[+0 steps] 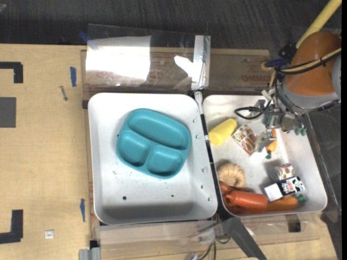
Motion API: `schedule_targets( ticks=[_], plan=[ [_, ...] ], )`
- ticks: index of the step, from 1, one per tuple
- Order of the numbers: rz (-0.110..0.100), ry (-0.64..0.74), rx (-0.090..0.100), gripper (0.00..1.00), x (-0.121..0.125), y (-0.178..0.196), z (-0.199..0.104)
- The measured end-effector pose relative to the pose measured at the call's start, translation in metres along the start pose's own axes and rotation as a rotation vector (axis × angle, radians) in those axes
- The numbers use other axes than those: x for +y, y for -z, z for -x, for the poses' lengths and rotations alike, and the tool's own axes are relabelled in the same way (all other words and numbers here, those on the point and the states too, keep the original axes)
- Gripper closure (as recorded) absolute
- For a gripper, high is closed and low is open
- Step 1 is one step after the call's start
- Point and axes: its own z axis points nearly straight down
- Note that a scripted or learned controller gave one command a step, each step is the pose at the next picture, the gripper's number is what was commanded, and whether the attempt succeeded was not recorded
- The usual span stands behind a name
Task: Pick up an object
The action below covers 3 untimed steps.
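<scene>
Hanging over the far part of the right-hand shallow white bin (313, 161), the two-finger gripper (269, 140) points down beside a small orange carrot-like piece (272, 141); its tips look close to that piece, but whether they are spread or pinched, or have anything between them, I cannot tell. Just left of it lies a small brown-and-white printed packet (245, 138), and further left a yellow rounded plastic lemon-like toy (223, 131) near the bin's left wall. Toward the near side sit a tan ribbed shell-shaped toy (231, 173), a long orange-red plastic carrot (246, 200) along the near wall, and small black-and-white printed boxes (286, 184) to its right. The left-hand white bin (103, 145) holds a teal divided plastic plate (154, 142).

The carrot-like piece by the tips seems the likeliest target: probably light, stiff and smooth, so apt to slip or roll. A pinch across its narrow width near the middle looks soundest.
</scene>
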Motion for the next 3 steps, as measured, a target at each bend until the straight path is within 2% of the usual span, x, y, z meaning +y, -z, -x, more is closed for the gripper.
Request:
schedule_targets(
  ticks=[1,2,3],
  plan=[
    [-0.01,-0.102,-0.065,0.0,0.008,-0.014,-0.02],
    [-0.003,-0.108,-0.004,0.0,-0.012,-0.037,-0.039],
    [-0.004,-0.105,-0.016,1.0,-0.011,-0.024,-0.036]
  ],
)
